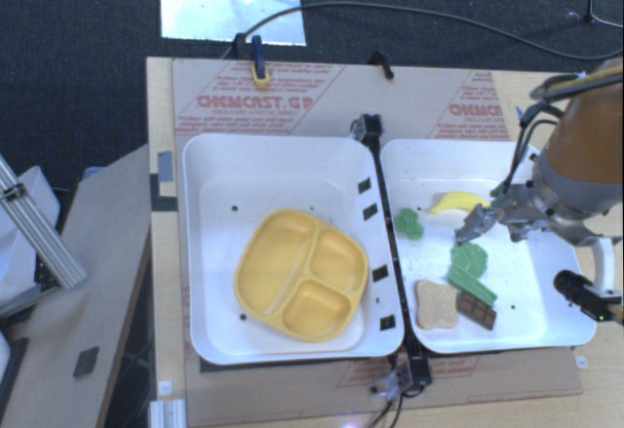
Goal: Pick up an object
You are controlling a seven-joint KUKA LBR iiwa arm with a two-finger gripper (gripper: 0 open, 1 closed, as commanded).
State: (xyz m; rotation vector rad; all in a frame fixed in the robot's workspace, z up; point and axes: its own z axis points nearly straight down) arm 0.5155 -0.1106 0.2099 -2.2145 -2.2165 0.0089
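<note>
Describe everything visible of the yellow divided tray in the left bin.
The yellow tray is a rounded, roughly square plate that looks like matte plastic, moulded into three compartments by raised ridges: one large section and two smaller ones. It lies flat and right side up on the floor of the left bin, turned at an angle to the bin's walls, toward the bin's near right part. Nothing sits in its compartments, and nothing else touches it.

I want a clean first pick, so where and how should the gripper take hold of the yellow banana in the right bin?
Probably across the middle of the banana, coming straight down from above. It lies flat on the floor of the right bin, a narrow curved shape, so fingers closing across its short width should span it. Bare floor shows along both long sides; the gripper hangs just below its right end.
</note>
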